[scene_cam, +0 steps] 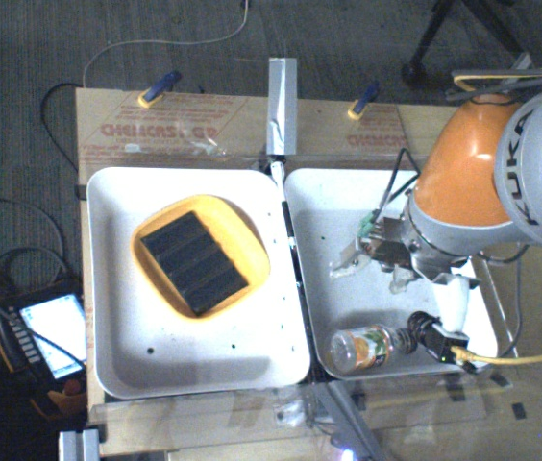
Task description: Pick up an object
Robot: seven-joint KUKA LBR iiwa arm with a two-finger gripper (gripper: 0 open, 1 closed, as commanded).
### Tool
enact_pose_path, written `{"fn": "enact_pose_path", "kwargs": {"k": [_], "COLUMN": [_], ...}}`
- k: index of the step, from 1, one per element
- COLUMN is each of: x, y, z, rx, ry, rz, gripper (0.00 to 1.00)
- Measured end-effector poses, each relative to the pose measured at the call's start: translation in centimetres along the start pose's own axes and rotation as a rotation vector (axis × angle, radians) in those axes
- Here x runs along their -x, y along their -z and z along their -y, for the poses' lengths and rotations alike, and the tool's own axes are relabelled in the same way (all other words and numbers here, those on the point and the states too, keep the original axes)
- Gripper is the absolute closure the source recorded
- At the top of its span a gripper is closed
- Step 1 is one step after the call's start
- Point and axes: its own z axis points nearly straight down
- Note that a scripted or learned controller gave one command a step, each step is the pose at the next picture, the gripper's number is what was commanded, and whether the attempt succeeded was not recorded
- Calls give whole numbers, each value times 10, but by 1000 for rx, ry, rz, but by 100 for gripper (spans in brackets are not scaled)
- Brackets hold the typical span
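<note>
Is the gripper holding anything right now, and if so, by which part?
Cannot tell. The gripper hangs over the right bin, and nothing shows between its tips. The bottle lies apart from it at the near wall.

The grey, orange-banded arm (482, 176) reaches in from the right, wrist angled downward.

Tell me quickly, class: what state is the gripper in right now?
Gripper: over the right bin; cannot be told whether open or closed, nothing visibly held.
</note>
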Motion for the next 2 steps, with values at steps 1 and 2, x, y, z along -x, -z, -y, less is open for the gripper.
{"fn": "enact_pose_path", "kwargs": {"k": [1,2], "x": [51,77], "y": [36,27], "z": [-45,-16], "rx": [2,2], "ry": [-116,134], "rz": [2,1], "gripper": [0,0]}}
